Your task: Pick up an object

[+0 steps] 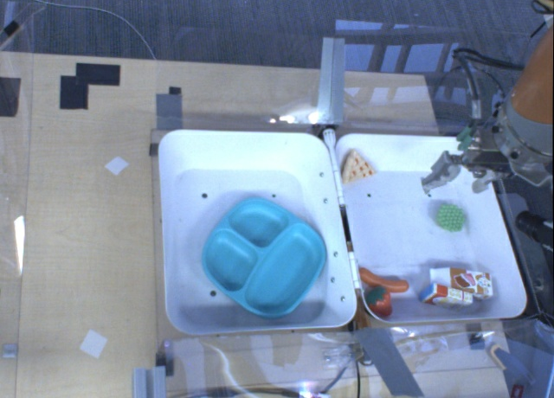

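The end effector [459,175] is seen spread and unladen, poised above the right bin [511,240], so the approach step appears in hand. A descent onto the green ball [450,216] just beneath is probably called for next, though height is hard to judge.

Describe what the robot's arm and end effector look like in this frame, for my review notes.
The arm enters from the right: a rounded grey body with an orange band above the wrist. Black cables loop along its upper side, and a small green spot shows near the wrist. The end effector is grey metal with two slim fingers tapering to their tips.
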Controlling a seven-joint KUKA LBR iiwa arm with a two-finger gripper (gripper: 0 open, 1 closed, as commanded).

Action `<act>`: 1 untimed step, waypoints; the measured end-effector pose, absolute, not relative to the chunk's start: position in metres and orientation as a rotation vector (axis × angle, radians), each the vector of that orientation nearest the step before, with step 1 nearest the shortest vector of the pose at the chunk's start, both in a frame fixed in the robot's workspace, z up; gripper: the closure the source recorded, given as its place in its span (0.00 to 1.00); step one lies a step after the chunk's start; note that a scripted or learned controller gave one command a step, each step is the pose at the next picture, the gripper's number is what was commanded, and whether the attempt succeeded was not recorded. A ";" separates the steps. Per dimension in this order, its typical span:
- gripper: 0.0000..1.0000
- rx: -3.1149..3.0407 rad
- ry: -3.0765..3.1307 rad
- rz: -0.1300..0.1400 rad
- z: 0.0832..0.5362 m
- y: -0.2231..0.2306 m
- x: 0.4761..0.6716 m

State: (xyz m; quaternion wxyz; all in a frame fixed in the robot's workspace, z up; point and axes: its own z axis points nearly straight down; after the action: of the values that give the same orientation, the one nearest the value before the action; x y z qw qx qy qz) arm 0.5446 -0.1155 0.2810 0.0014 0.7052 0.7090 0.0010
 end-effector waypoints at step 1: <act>0.00 2.239 2.198 0.004 0.094 -0.173 0.522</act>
State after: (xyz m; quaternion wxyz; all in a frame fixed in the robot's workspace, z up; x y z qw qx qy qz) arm 0.5216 -0.1732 0.0937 0.0019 0.7136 0.7005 0.0013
